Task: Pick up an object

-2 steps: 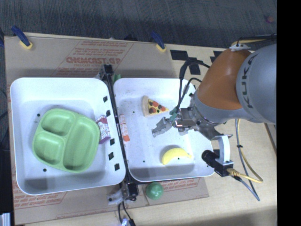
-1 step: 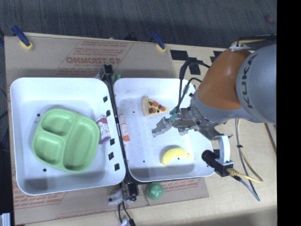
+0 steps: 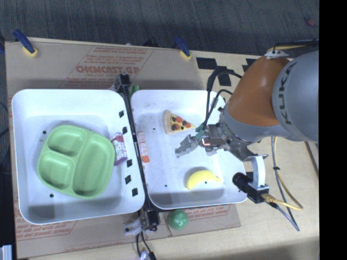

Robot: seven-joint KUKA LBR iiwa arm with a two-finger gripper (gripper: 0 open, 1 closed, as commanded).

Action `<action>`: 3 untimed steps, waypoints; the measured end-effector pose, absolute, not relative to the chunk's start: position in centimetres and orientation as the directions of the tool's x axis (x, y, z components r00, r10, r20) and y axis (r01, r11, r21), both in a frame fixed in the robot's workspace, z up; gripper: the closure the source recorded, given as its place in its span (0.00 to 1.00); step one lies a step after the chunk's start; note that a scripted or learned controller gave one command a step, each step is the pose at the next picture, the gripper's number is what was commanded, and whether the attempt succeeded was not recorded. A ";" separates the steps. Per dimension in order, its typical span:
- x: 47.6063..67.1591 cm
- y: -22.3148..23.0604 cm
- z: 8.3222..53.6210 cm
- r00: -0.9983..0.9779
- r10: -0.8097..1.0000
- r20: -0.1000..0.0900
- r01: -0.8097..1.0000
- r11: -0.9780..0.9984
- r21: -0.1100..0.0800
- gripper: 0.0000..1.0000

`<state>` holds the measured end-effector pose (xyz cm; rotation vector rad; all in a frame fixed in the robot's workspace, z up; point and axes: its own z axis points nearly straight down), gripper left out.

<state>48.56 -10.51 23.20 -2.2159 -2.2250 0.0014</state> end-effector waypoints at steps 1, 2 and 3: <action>48.6 -10.5 23.2 -0.004 1.000 0.000 1.000 0.004 -0.002 0.00; 53.6 -15.1 23.3 -0.003 1.000 0.000 1.000 0.003 -0.001 0.00; 53.6 -15.1 23.3 -0.004 1.000 0.000 1.000 0.004 -0.001 0.00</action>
